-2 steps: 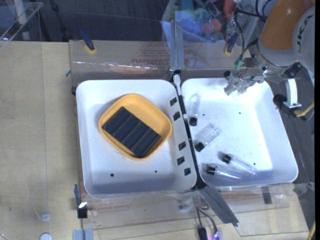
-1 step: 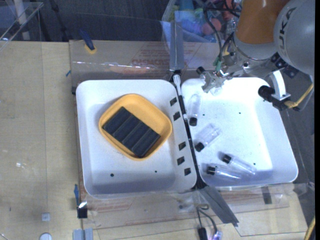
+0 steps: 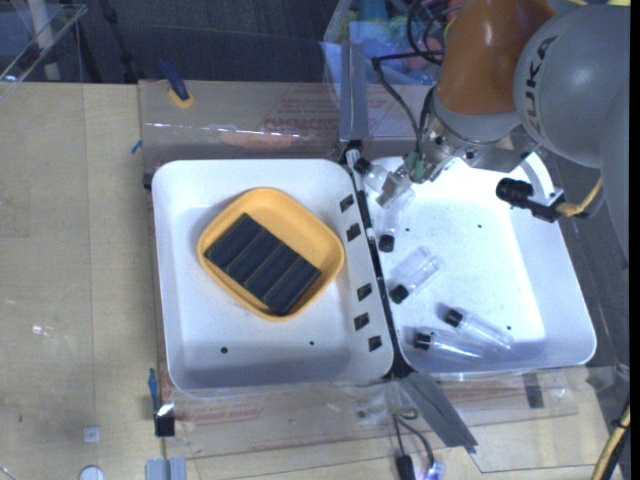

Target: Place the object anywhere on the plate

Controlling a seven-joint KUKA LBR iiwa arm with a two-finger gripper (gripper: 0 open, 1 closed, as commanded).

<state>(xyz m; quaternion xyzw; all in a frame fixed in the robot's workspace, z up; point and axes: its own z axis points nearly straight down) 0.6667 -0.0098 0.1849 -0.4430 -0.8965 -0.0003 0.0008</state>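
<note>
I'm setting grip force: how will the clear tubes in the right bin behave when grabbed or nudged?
The clear tubes look like thin transparent plastic, so probably light and slippery. They are round and lie on their sides on the right bin floor, so a nudge may roll them.

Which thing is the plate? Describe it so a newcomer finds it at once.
Start at the two white bins and take the left bin, the one away from the arm. The plate lies in its middle: a yellow, rounded-square dish, turned at an angle, carrying a dark ribbed slab. It is the one coloured item in the bins; the clear tubes with black caps lie in the right bin.
</note>
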